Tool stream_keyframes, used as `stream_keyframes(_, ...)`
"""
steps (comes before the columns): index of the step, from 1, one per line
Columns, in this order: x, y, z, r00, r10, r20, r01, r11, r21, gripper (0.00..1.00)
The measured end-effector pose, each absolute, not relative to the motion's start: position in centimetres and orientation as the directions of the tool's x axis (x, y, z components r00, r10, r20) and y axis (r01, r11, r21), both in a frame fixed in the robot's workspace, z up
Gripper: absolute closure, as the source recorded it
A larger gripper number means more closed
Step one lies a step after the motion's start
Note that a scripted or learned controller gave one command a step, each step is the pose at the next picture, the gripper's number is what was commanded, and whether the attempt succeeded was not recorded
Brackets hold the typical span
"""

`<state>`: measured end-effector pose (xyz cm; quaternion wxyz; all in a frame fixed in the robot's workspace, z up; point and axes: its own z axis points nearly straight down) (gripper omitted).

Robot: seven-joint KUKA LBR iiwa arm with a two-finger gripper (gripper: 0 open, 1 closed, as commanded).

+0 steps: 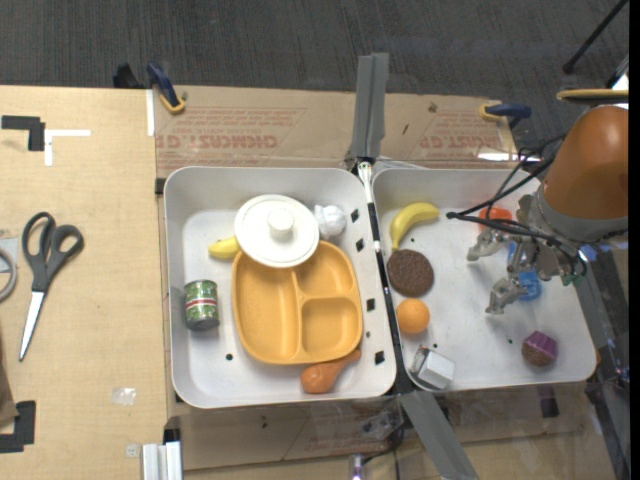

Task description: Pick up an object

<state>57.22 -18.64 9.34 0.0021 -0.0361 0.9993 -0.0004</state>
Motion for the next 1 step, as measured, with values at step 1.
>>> stream_keyframes(1, 57.43, -18.55, 10.41, -0.997, -0.075, -0.009, -0.075, 0.997, -0.003, 1.00)
